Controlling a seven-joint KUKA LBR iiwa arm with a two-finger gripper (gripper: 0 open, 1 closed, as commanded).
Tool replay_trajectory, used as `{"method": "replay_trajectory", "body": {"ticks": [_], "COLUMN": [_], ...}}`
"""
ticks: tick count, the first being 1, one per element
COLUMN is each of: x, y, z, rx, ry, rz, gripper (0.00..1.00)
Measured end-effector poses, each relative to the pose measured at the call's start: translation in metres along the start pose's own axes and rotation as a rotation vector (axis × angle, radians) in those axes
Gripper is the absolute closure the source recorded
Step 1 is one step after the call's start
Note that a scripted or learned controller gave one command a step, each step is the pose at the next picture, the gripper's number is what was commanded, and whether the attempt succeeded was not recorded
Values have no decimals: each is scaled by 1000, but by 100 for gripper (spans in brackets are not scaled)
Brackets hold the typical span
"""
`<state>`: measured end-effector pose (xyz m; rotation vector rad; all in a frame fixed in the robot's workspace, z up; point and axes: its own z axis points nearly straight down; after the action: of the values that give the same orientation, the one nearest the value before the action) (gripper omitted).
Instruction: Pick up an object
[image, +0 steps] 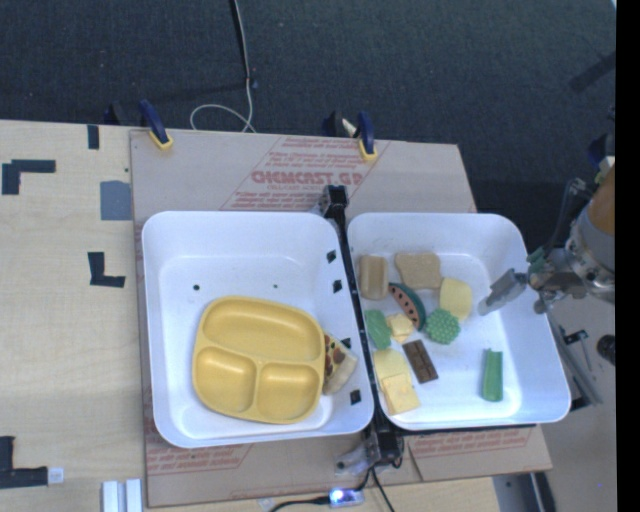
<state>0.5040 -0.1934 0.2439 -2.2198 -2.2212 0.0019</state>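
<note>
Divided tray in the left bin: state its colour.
Yellow. The divided tray shows plainly in the camera view, lying in the left bin.

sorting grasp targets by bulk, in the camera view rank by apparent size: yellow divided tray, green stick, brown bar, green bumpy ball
1. yellow divided tray, by far the largest
2-4. green stick, brown bar, green bumpy ball: too alike to rank

I see two bins side by side on the table. The left bin holds a tray. The right bin holds many small foods. The claw sits over its right edge.
</note>
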Motion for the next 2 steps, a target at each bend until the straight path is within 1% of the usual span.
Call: {"method": "replay_trajectory", "body": {"ticks": [1, 2], "x": [52, 8], "y": [62, 9], "z": [34, 33], "rx": [-1, 2], "ry": [2, -1], "rz": [-7, 4], "gripper": [0, 0]}}
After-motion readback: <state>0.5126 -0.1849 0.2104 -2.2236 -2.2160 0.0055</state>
